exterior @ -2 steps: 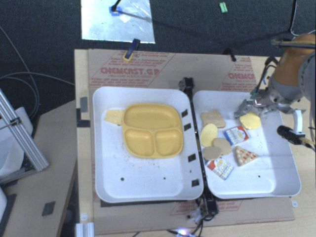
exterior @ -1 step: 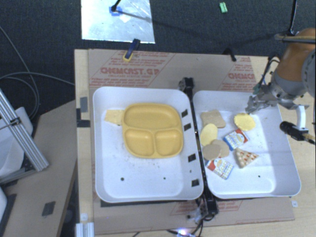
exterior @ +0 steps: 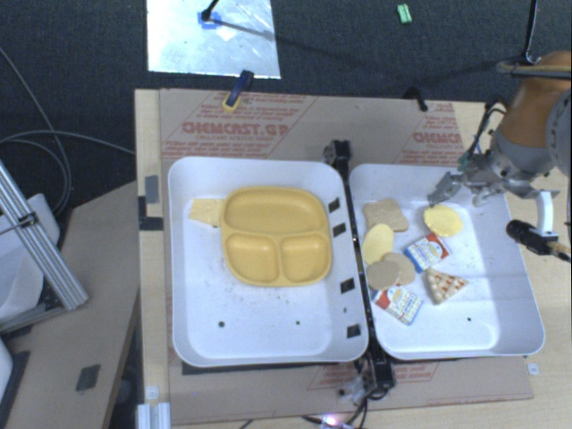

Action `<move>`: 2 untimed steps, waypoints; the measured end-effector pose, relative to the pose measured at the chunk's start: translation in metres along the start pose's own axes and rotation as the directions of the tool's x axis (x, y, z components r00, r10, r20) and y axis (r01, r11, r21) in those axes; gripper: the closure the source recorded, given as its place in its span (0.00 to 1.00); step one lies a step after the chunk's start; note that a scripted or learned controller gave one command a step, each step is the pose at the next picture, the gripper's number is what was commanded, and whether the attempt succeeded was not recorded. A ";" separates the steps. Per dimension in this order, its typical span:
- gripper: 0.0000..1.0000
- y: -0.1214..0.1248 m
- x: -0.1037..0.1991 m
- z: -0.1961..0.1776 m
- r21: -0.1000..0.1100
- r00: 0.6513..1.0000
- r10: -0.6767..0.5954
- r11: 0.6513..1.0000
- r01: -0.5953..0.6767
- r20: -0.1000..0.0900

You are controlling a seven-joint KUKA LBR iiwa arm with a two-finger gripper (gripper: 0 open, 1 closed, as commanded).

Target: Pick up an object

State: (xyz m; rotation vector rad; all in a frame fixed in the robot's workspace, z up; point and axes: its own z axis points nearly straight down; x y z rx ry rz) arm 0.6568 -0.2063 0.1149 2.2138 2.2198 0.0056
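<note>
The right bin (exterior: 509,329) holds several small toy foods: a toast slice (exterior: 384,213), a yellow oval piece (exterior: 378,241), a tan round cookie (exterior: 386,272), a yellow disc (exterior: 444,221), a blue-white packet (exterior: 426,252), a pizza slice (exterior: 444,285) and a red-white packet (exterior: 399,304). My gripper (exterior: 465,190) hangs over the bin's far right part, just above and behind the yellow disc. Its fingers look spread open and nothing sits between them.
In the left bin (exterior: 192,329) lie a yellow three-compartment plate (exterior: 273,235) and a pale yellow square (exterior: 206,211) by its left rim. Black clips (exterior: 350,284) join the two bins. The arm's orange band (exterior: 536,105) is at the right edge.
</note>
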 end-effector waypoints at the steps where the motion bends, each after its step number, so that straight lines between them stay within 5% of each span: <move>1: 0.00 -0.023 0.036 0.032 0.009 1.000 -0.003 1.000 0.003 -0.003; 2: 1.00 -0.021 0.033 0.018 0.001 1.000 -0.002 1.000 0.002 -0.001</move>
